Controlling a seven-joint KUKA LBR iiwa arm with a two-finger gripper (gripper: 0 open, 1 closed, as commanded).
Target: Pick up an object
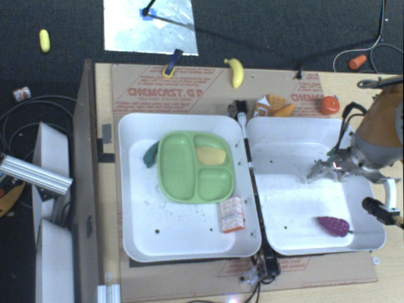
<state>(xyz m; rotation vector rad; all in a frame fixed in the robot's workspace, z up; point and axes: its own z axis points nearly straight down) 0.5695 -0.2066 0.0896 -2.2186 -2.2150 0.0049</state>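
We look down on a bench topped with brown cardboard (189, 84) printed in red lettering, and on it two shallow white bins sit side by side, their inner rims touching. The left bin (136, 232) holds a green divided plate (192, 169) with a pale yellow item (211, 154) lying in its upper right compartment; a dark green object (150, 154) lies just beside the plate's left edge, and a small red-and-white packet (231, 214) rests against its lower right corner. The right bin (284, 232) carries a purple bunch of grapes (333, 226) near its lower right corner.

The gripper (322, 169) reaches into the right bin from the right, low over the white floor in the bin's upper right part, well apart from the grapes. We cannot tell how its claw stands; nothing can be made out between the metal parts at the tip.

On the cardboard behind the bins we see a yellow banana (235, 72), a blue-and-yellow clamp (172, 64), an orange piece (278, 106) and a red-orange ball (329, 105). Beyond lies dark carpet (265, 11) with a shiny silver sheet (150, 17), a small yellow object (44, 40) and a cable (382, 17) looping to an orange plug (357, 61). At left, black cables (25, 115) curl near a metal rail (35, 174).
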